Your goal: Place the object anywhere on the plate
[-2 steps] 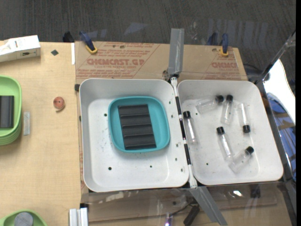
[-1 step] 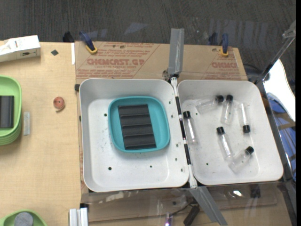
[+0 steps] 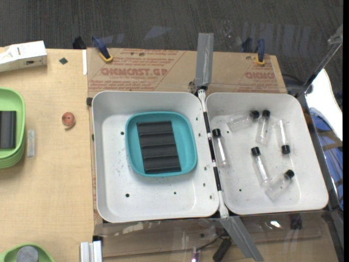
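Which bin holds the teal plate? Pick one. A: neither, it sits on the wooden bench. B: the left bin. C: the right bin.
B: the teal plate, with a dark ridged block on it, lies inside the left bin, while the right bin holds clear vials with black caps.

— What gets cut off at the sides?
— The green tray (image 3: 10, 125) on the left, and a grey round thing (image 3: 27, 254) at the bottom corner.
— Can you count the clear tubes (image 3: 260, 162) in the right bin (image 3: 305, 198)?
— Not well. They are see-through and fade into the white. Only their black caps show.
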Controlling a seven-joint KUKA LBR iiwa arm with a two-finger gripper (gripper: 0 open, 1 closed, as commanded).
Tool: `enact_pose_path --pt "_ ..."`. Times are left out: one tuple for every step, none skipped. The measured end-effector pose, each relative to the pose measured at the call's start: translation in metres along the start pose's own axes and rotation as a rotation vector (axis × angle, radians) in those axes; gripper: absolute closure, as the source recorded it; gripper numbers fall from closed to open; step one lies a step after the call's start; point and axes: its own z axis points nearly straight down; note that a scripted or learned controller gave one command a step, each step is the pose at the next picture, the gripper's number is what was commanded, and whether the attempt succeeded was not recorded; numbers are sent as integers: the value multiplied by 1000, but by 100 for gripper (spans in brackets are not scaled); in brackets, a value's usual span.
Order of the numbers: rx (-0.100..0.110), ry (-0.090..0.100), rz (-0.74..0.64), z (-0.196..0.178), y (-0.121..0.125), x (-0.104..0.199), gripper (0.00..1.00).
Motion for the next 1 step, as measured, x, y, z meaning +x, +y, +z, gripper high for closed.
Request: enact_pose_path --pt "1 1 94 0 0 -1 0"
